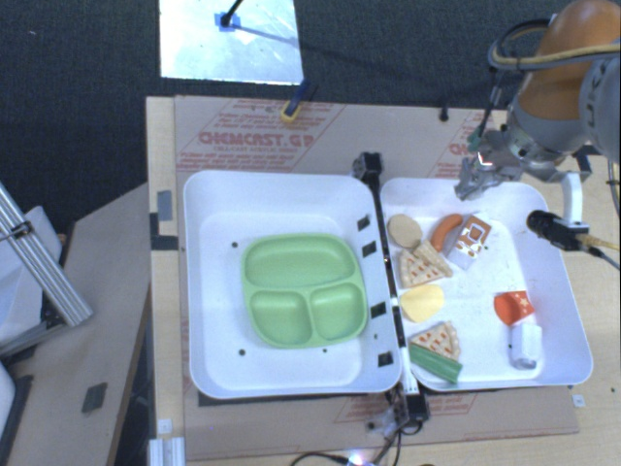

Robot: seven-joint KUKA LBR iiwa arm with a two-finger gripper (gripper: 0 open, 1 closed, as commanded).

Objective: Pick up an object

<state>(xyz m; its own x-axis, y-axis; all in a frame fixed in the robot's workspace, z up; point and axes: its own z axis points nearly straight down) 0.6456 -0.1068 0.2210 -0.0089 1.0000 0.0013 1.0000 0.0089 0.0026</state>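
While the jaws (473, 184) hang, width unclear, the sausage (446, 231) lies just below-left.

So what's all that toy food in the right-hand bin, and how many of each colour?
Right bin:
Tan or waffle-patterned: 3 (round cookie, upper waffle wedge, lower waffle wedge)
Orange or red: 2 (sausage, red piece)
Yellow: 1 (yellow piece)
Green: 1 (green stick)
White: 2 (printed packet, white piece)
Total: 9

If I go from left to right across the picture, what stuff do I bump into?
Green plastic plate with three compartments → round tan cookie → orange sausage → small white and orange box → red and white bottle.
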